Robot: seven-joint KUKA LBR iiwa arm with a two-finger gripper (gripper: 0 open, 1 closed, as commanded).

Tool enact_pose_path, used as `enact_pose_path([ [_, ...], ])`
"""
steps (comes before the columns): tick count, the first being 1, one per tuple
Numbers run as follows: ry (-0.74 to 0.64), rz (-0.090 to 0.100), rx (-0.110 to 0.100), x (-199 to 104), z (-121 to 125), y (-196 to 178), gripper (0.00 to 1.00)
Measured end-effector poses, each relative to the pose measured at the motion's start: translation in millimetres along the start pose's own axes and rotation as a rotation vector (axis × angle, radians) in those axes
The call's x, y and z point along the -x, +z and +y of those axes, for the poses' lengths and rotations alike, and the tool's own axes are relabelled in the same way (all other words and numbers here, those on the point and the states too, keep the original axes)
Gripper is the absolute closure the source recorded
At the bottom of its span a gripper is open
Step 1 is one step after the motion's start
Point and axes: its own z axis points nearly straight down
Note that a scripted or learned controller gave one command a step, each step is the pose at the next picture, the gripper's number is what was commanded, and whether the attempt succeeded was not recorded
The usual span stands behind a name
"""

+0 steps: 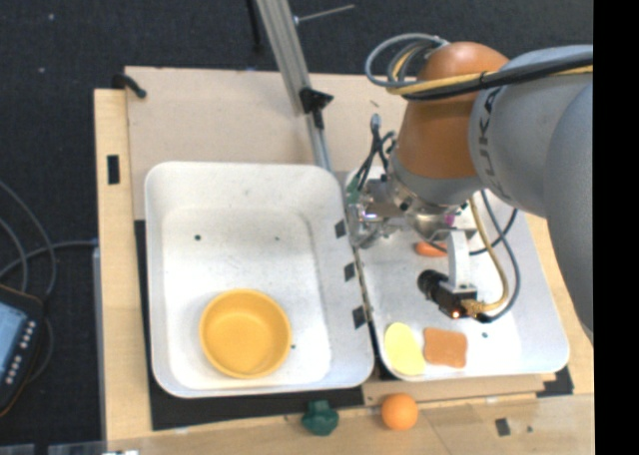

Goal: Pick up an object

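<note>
Orange-tan rectangular block (445, 347): lies flat in the front of the right white bin (534, 338); slightly longer side runs across the view. Just beside it on its left, touching or nearly so, a pale yellow oval disc (401, 348). (Nearer still, outside the bins on the bench front: a small orange ball (399, 411) and a dark green lump (319, 418).)

Further back, a small orange-red sliver (429, 248), partly under the arm's cabling.

Gripper (371, 222): hangs low over the right bin's left edge, by the wall shared with the left white bin (240, 199). Open or closed, cannot tell; nothing seen held.

Block sits forward and right of the gripper, well apart. Judgement: the disc crowds one short end, so closing across the block's front and back sides looks cleaner.

Left bin holds a round yellow bowl (245, 333), out of the way.
</note>
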Motion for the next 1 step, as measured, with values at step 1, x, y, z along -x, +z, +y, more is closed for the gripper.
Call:
enact_pose_path([
  [1, -0.006, 0.002, 0.003, -58.7, -8.6, -13.7, 1.0],
])
